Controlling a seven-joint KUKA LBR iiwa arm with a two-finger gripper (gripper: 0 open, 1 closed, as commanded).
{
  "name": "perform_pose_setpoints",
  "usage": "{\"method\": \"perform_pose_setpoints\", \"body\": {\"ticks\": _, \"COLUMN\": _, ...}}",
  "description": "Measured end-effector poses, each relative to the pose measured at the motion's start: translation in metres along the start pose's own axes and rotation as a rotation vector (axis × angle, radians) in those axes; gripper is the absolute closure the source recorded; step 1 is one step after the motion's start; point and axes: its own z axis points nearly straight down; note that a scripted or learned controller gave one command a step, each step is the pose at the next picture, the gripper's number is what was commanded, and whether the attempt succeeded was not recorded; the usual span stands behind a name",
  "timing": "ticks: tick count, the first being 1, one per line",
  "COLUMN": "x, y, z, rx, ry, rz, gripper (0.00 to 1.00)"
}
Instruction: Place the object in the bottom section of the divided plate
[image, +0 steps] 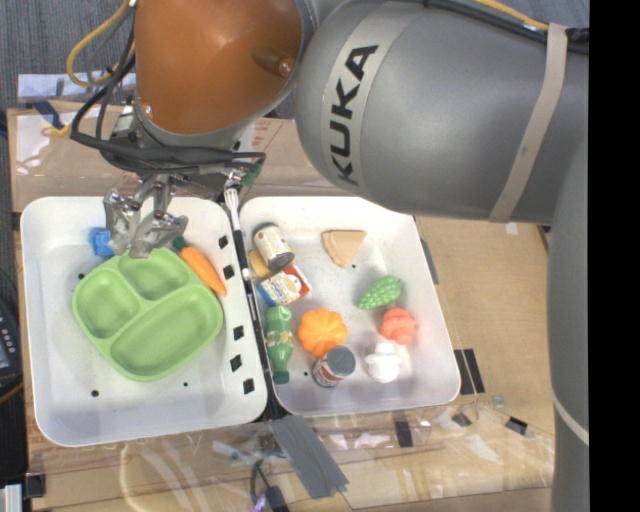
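Note:
A green divided plate (147, 315) lies in the left bin (55, 390), with its large section toward the front right and two smaller ones toward the back left. My gripper (140, 228) hangs over the plate's back rim, its metal fingers (122, 222) pointing down beside a small blue object (100, 241) at the plate's back left. An orange carrot (203, 270) lies against the plate's back right rim. Nothing shows between the fingers.
The right bin (425, 300) holds a can (271, 247), a tan wedge (343, 246), a packet (281, 289), a green bottle (277, 343), an orange pumpkin (322, 331), a green bumpy fruit (380, 293), a red fruit (398, 324), a white item (384, 363) and a second can (333, 366). The arm overhangs the back.

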Motion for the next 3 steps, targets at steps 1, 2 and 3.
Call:
{"method": "perform_pose_setpoints", "body": {"ticks": 1, "x": 0.002, "y": -0.018, "z": 0.039, "rx": -0.001, "ry": 0.005, "rz": 0.597, "gripper": 1.0}}
{"method": "perform_pose_setpoints", "body": {"ticks": 2, "x": 0.004, "y": 0.007, "z": -0.028, "rx": 0.002, "ry": 0.001, "rz": 1.157, "gripper": 1.0}}
{"method": "perform_pose_setpoints", "body": {"ticks": 3, "x": 0.0, "y": 0.01, "z": -0.063, "rx": 0.004, "ry": 0.004, "rz": 1.883, "gripper": 1.0}}
